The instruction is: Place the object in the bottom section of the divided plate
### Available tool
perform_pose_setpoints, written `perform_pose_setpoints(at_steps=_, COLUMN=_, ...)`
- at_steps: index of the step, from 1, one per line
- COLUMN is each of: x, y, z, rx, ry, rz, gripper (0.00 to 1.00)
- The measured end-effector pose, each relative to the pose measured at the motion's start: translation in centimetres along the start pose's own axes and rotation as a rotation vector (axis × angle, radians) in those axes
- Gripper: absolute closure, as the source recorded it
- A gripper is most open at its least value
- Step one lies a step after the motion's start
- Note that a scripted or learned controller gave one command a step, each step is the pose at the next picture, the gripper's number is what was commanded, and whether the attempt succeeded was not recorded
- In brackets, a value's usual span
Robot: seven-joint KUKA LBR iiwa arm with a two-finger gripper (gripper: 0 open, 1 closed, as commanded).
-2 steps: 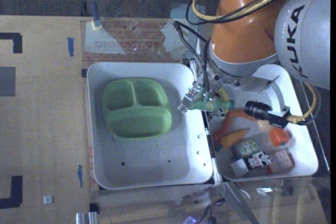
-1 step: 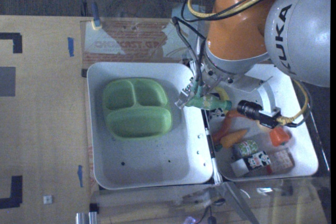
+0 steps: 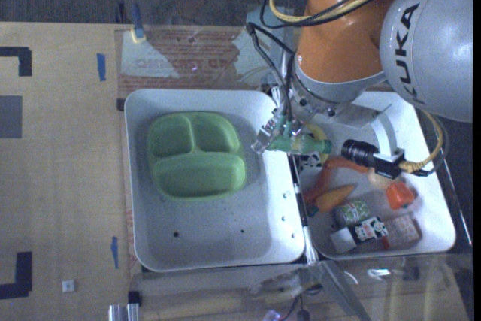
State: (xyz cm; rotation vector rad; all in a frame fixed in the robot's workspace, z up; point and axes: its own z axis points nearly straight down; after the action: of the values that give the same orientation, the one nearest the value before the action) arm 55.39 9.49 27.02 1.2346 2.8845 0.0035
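between bins, hand (image 3: 272,136) grips green object (image 3: 294,144), beside divided plate (image 3: 197,155).

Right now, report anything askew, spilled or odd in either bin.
Nothing looks spilled or damaged. The green divided plate lies flat in the left bin. Toy items, including a carrot, lie jumbled in the right bin. The hand hovers over the bins' shared edge.

1. The grey arm (image 3: 432,41) reaches in from the right, its big joint high in the view.
2. The orange band (image 3: 342,19) sits just above the wrist.
3. The gripper (image 3: 279,137) points down and leftward, clamped on something green.
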Motion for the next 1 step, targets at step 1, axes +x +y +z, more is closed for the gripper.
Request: perform_pose_setpoints(at_steps=1, x=-0.83, y=-0.66, z=2.09, rx=0.003, ry=0.003, rz=-0.021, gripper=1.0)
